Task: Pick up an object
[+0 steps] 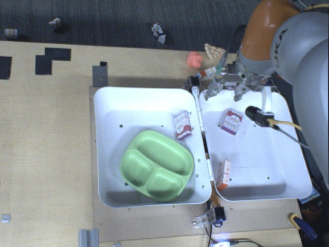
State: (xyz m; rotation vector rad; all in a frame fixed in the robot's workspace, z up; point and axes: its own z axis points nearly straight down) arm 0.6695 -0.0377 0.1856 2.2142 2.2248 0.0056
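A large robot arm [303, 45] with smooth, rounded light-grey casing and a glossy orange band [264, 27] above the wrist. Below the band sits a metallic hand [231, 88] of silvery brackets. A black connector with a yellow cable [280, 123] trails beside it.

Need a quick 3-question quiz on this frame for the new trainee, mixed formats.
1. True or false: the green divided tray lies in the left bin.
2. Multiple choice: How many small red-and-white packets lie in the right bin? A) none B) one C) two D) four
3. Short answer: Over which part of the right bin is the gripper?

Key:
1. True.
2. C: one packet near the back, one packet near the front left by the divider.
3. Its back edge, near the left corner, above and apart from the packets.
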